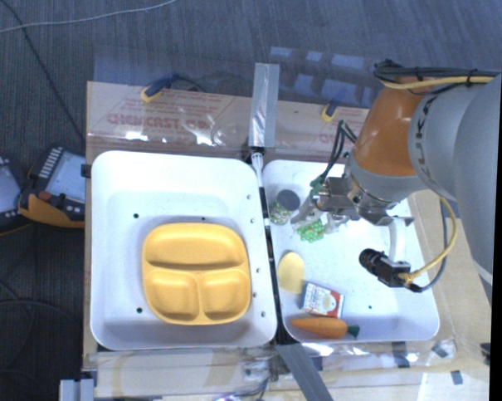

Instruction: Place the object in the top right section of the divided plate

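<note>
I see the two-finger gripper (pixel 321 213) low in the right white bin (pixel 420 319), directly over a small green leafy-looking plastic piece (pixel 313 231). That piece lies just below the fingertips, touching or nearly so; whether the fingers are released or clenched I cannot tell. Its outline is bumpy and pale green, with no clear long axis. The yellow divided plastic plate (pixel 198 272) sits left of the green piece, in the left white bin (pixel 110 189), its top right section bare.

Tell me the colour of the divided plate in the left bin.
Yellow, plain with no pattern; the divided plate shows clearly in the camera view.
</note>
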Controlling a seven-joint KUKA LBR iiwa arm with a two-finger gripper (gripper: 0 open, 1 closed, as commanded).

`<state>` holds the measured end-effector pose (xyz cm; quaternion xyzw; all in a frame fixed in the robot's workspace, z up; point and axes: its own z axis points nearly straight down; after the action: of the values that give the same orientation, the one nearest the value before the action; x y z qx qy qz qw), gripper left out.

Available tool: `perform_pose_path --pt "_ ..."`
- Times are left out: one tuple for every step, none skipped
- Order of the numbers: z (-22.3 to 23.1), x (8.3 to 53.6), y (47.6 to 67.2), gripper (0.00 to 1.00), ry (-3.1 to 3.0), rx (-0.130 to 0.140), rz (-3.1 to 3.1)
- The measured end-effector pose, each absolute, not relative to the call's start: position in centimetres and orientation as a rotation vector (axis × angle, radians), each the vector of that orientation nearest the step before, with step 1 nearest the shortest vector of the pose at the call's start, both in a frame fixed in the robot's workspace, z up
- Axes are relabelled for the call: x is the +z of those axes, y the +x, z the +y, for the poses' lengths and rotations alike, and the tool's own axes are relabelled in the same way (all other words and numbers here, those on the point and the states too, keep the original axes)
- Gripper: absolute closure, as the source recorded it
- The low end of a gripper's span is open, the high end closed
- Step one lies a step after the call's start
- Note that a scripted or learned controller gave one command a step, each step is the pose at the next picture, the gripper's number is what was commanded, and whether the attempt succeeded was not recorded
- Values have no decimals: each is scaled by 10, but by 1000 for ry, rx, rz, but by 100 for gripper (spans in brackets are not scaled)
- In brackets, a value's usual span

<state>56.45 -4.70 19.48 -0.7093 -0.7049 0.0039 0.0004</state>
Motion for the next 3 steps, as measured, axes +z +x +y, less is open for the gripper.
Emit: perform_pose_path --pt "-23 181 557 100 -2182 11 -2256" --pt "30 180 603 100 -1888 10 -2507" --pt "106 212 614 100 -1535 8 -2738"
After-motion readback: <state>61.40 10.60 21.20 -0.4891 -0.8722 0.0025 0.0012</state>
